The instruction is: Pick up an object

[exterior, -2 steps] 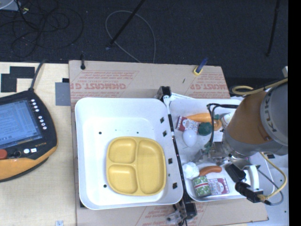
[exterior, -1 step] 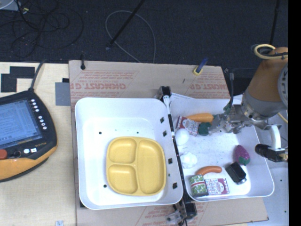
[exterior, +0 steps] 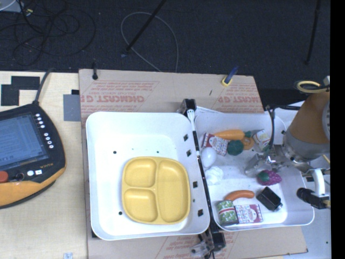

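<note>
My gripper (exterior: 262, 163) reaches down into the right bin (exterior: 291, 219) from the right, below the arm's orange band. Its tip hangs just above a purple bunch of grapes (exterior: 270, 177). Around it lie an orange carrot (exterior: 230, 135), a green round piece (exterior: 235, 148), a red-and-white packet (exterior: 216, 143), a white egg (exterior: 208, 156), a white crumpled piece (exterior: 214, 174), a small sausage (exterior: 239, 195), a black block (exterior: 269, 198) and a green-and-white carton (exterior: 240, 213). I see nothing lifted off the bin floor.
The left bin (exterior: 108, 144) holds a yellow divided plate (exterior: 156, 190). A ridge with clips (exterior: 195, 161) separates the two bins. A teach pendant (exterior: 27, 150) lies at the far left on the bench. Cardboard (exterior: 161, 90) lies under the bins.
</note>
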Available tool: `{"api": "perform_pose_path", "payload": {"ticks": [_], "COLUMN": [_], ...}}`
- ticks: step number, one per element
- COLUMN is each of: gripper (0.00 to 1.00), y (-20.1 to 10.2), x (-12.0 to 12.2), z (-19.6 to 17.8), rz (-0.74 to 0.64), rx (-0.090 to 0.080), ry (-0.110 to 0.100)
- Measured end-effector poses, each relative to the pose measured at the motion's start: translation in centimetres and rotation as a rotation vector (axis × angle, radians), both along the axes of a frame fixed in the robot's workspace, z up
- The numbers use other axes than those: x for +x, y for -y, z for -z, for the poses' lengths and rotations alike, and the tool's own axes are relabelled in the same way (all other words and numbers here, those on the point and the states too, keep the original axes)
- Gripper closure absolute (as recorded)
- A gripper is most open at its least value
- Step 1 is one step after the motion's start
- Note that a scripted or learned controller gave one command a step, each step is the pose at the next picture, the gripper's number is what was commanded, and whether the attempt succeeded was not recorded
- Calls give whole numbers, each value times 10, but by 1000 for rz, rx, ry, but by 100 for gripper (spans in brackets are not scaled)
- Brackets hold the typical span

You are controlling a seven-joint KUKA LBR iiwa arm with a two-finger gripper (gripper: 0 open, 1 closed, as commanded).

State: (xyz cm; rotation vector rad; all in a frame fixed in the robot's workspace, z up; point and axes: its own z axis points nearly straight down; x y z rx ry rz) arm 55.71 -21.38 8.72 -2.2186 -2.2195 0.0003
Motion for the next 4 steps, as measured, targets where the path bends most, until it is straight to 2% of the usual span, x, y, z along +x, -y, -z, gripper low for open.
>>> {"api": "perform_pose_path", "payload": {"ticks": [1, 2, 3, 4], "gripper": [0, 0, 0, 100], "y": [-77, -66, -43, -44], "x": [-39, 44, 87, 88], "z": [0, 0, 1, -9], "rz": [0, 0, -4, -12], "rx": [1, -2, -1, -2], "ry": [1, 1, -1, -2]}}
